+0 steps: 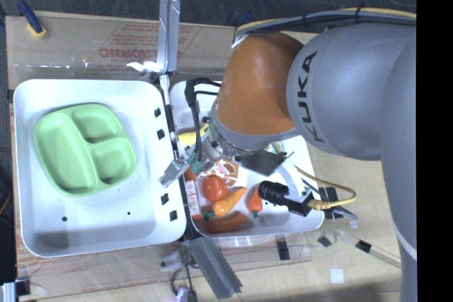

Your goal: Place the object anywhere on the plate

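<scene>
Camera view: the green plate (pixel 85 147) is seen lying in the left bin (pixel 42 237), with three compartments. To the right of the plate, the right bin (pixel 297 223) is largely covered by the arm (pixel 318 92). The gripper (pixel 195 165) is lowered near the divider between the bins; its state cannot be told. Right of the plate, in the right bin, a tomato (pixel 214 188), an orange piece (pixel 228 203) and a red piece (pixel 225 223) are seen clustered together.
</scene>
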Controlling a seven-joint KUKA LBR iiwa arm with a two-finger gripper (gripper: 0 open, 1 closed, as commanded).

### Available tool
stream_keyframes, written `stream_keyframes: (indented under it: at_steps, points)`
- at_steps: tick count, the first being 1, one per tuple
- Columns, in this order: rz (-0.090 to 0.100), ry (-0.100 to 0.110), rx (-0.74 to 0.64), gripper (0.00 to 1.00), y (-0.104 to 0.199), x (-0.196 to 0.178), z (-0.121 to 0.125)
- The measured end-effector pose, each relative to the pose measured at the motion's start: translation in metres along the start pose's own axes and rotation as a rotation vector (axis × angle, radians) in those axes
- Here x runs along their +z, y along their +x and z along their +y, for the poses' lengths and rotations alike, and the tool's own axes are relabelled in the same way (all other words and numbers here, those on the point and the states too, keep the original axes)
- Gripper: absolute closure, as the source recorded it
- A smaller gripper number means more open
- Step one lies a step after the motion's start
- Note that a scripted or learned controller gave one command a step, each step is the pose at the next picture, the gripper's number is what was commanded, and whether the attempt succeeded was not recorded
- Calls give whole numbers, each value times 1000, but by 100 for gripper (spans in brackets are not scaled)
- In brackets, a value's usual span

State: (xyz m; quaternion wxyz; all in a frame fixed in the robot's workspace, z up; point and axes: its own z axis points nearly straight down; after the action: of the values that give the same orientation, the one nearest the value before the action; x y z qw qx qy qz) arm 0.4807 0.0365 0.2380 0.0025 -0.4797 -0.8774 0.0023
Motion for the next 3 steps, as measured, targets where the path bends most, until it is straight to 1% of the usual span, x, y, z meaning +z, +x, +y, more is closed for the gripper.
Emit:
stream_keyframes:
  at_steps: [1, 2, 3]
  points:
    - [2, 6, -6, 100, 0, -8, 1]
    - [-2, -1, -236, 100, 134, -43, 96]
    - [-1, 0, -360, 100, 115, 4, 69]
